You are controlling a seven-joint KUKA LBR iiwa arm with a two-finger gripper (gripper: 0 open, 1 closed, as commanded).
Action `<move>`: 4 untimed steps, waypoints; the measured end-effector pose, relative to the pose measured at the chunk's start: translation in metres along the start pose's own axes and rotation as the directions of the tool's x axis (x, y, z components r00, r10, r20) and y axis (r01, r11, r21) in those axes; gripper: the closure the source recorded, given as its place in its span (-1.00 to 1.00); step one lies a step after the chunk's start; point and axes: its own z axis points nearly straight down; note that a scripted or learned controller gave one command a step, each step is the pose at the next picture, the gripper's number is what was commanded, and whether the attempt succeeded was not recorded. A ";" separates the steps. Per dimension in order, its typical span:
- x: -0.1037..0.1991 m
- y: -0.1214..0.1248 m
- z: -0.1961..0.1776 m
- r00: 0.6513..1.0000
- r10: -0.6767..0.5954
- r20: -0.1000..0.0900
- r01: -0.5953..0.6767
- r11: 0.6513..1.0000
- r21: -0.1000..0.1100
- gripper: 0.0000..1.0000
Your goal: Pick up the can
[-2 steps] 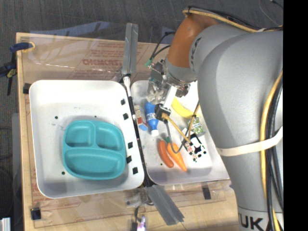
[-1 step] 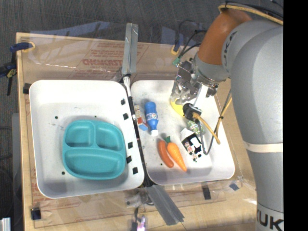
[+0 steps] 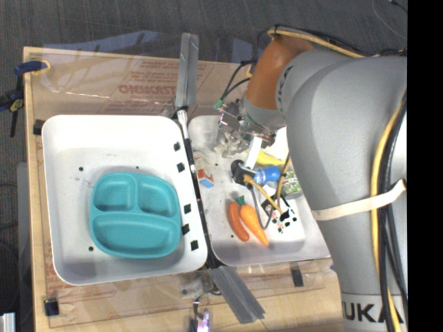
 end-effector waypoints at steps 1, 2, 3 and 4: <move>0.034 -0.015 -0.003 0.992 0.129 0.000 -0.129 0.992 -0.001 1.00; -0.024 0.017 -0.058 0.969 0.247 -0.001 -0.247 0.969 0.000 1.00; 0.023 -0.040 -0.028 0.967 0.254 0.001 -0.254 0.967 0.002 1.00; 0.006 -0.028 0.010 1.000 -0.001 0.000 0.001 1.000 0.001 1.00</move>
